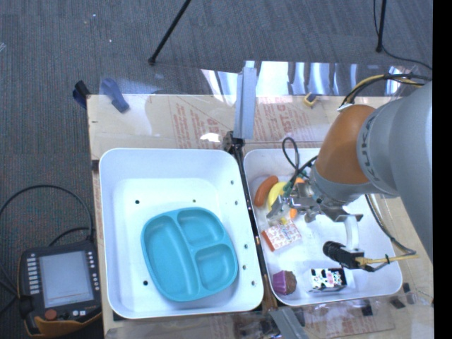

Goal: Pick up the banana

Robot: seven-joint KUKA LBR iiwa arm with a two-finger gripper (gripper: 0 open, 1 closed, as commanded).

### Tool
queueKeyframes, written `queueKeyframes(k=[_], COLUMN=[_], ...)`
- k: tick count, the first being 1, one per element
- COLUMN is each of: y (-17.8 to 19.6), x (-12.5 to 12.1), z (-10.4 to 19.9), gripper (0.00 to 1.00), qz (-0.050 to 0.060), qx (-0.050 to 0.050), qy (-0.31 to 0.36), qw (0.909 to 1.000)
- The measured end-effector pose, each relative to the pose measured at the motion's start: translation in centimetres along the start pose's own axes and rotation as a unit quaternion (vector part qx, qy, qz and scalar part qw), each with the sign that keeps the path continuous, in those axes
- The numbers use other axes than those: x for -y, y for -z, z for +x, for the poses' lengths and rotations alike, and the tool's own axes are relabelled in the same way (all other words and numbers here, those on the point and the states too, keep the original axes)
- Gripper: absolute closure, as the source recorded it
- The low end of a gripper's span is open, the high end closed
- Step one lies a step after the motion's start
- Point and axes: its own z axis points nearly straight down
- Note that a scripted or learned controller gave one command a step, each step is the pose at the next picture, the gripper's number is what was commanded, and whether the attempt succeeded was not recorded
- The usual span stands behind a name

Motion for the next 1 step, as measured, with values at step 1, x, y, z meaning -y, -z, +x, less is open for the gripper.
queueKeyframes(k=[1], y=[-0.26], x=[1.77], z=[-0.2], gripper=[0.0], qz=[0.001], qx=[-0.001], qy=[-0.115], qw=[0.9934])
